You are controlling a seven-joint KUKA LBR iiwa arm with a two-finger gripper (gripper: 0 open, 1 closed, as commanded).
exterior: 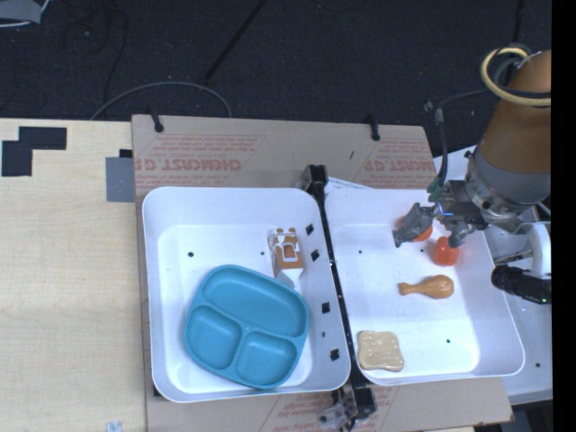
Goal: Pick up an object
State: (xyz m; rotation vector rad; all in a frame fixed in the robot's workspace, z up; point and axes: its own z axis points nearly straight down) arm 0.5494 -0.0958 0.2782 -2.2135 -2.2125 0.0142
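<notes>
Now the fingers [434, 227] are hanging spread open and holding nothing, over the right bin's [504, 354] far edge, just beside the orange toy [445, 252]; next, I think, lowering and closing.

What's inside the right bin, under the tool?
The right bin holds an orange-red piece below the tool, a tan drumstick-shaped toy and a beige toast-like slab. The tool and wrist cover the bin floor beneath them.

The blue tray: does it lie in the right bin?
No. The blue tray lies in the left bin, beside a small orange-and-white toy.
</notes>
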